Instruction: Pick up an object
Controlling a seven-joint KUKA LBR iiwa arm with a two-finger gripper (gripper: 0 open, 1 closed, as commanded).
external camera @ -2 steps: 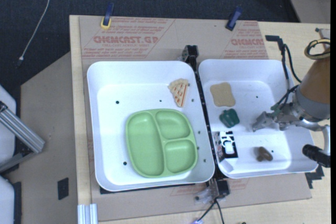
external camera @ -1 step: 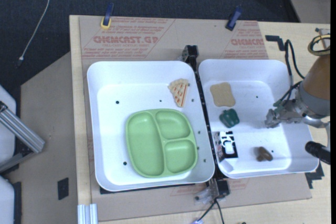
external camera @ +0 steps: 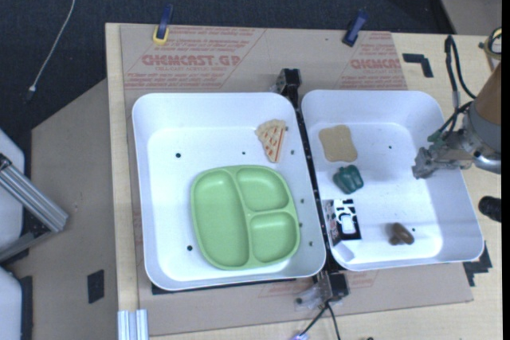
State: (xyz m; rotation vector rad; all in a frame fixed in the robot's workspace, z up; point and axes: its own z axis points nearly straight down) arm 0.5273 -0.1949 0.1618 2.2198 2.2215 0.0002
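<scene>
Now the pincer (external camera: 424, 165) hovers over the right bin's (external camera: 446, 247) right side.

Grey arm (external camera: 488, 119) with black cables; its small end effector (external camera: 426, 161) looks grey-green, perhaps metal.

Bench (external camera: 239, 52): brown board top with red printed lettering along the far edge. Two shallow white bins sit directly on it, side by side, inner rims touching. Left bin (external camera: 151, 171) covers the middle and near-left of the bench; right bin (external camera: 446, 251) reaches toward the right edge, its near-right corner overhanging slightly. A blue-and-yellow clamp (external camera: 162, 25) grips the far edge near the left corner; a blue clamp (external camera: 355, 28) grips the far edge further right. Black clips sit between the bins at the far (external camera: 288, 80) and near (external camera: 335, 284) edges.
</scene>
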